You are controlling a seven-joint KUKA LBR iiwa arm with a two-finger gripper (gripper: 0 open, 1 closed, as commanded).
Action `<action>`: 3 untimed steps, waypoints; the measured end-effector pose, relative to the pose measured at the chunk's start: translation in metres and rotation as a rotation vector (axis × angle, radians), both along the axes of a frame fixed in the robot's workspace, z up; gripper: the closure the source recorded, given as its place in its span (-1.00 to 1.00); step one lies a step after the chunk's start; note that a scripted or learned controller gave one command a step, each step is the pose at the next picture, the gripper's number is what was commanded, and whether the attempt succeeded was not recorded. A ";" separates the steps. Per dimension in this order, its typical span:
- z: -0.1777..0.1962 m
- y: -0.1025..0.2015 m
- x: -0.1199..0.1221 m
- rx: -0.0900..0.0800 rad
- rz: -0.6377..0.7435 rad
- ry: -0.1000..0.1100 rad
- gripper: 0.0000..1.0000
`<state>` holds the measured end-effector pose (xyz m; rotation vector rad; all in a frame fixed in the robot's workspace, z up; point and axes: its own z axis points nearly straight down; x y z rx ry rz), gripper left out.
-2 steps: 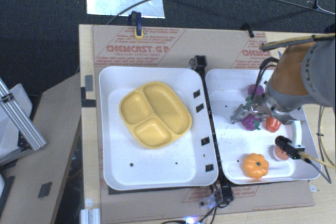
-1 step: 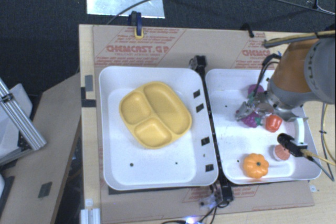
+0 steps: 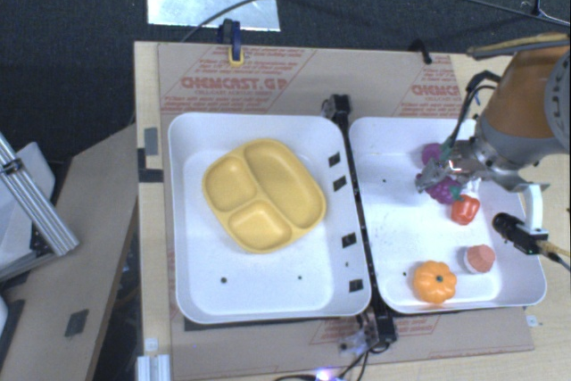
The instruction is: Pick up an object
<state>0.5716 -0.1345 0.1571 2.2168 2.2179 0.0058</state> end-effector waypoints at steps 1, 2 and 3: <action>0.045 0.005 0.004 0.000 0.004 0.002 1.00; 0.099 0.005 0.006 0.000 0.005 0.000 1.00; 0.103 0.062 0.023 0.003 0.010 0.002 1.00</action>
